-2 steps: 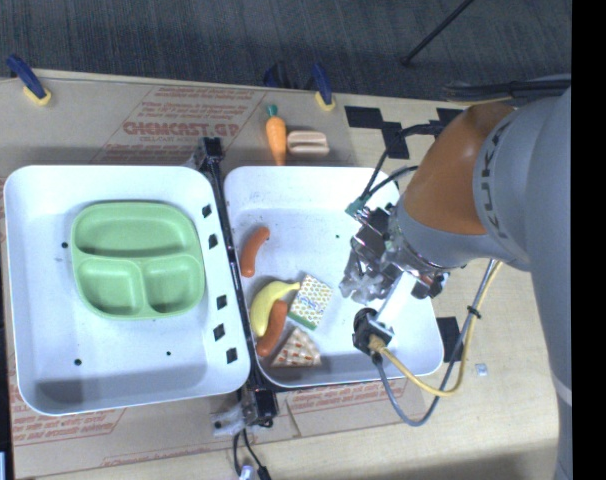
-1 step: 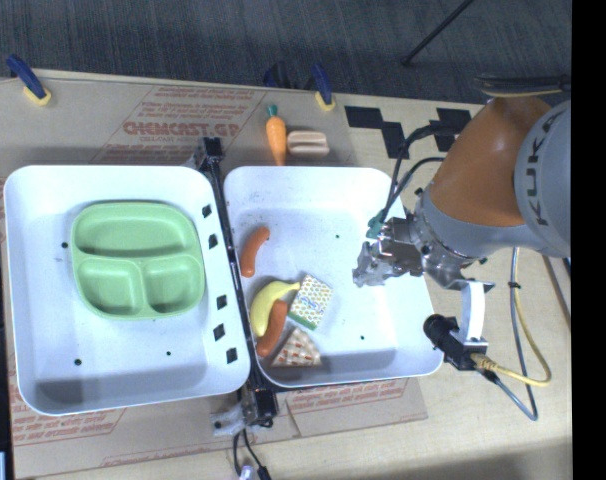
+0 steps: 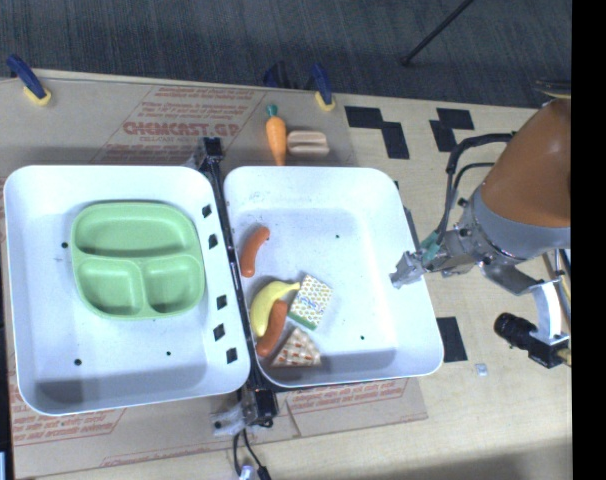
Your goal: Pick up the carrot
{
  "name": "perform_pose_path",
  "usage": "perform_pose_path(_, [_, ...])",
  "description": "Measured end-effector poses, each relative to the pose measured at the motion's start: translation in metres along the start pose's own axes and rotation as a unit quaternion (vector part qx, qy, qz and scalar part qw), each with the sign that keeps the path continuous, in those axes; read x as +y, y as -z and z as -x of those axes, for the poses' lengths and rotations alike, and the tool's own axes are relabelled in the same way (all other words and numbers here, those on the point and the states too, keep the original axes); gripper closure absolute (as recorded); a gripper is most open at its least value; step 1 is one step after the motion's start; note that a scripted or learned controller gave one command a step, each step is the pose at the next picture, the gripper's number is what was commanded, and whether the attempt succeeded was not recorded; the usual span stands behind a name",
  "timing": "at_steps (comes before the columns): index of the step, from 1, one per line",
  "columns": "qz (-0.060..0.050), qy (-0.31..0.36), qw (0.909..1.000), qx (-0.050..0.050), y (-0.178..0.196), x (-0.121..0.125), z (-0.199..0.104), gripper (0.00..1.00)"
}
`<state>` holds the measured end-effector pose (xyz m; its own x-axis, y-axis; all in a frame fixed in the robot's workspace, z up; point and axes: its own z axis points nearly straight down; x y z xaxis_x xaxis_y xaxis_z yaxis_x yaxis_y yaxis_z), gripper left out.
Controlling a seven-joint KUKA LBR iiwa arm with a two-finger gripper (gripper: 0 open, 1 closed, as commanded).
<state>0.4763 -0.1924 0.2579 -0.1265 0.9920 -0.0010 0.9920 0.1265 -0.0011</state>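
we see the tabletop [image 3: 483,388], covered in printed cardboard, carrying two shallow white bins side by side. the left bin [image 3: 33,298] holds a pale green divided tray [image 3: 138,259] with three compartments, sitting toward its upper middle. the right bin [image 3: 368,228] holds a small cluster of toy food near its left and lower side: an orange sausage-like piece [image 3: 252,250] lying on a slant by the divider, a yellow banana [image 3: 268,301] below it, a second orange-red piece [image 3: 274,329] lying across the banana, a small patterned box [image 3: 312,301] tilted just right of the banana, and a waffle-like wedge [image 3: 298,350] touching the bin's lower wall. the grey arm [image 3: 528,183] with its orange band reaches in from the right, and its end effector [image 3: 408,268] sits over the right rim of the right bin, well apart from the food; we cannot tell whether it is spread or pressed together, and nothing shows in it. the carrot [image 3: 275,138] lies outside both bins, on the cardboard just above the top rim of the right bin near the divider. it is small and bright orange with a short green top, tapered, lying roughly upright in the view with the green end pointing away from the bins. a tan and brown sandwich-like piece [image 3: 307,144] lies just beside it on its right.
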Motion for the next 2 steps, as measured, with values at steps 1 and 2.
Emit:
perform_pose_path(1, [-0.001, 0.027, 0.9996, 0.001, -0.029, -0.003, 0.018, 1.0])
perform_pose_path(2, [-0.002, 0.024, 0.9997, 0.002, -0.137, 0.001, -0.016, 1.0])
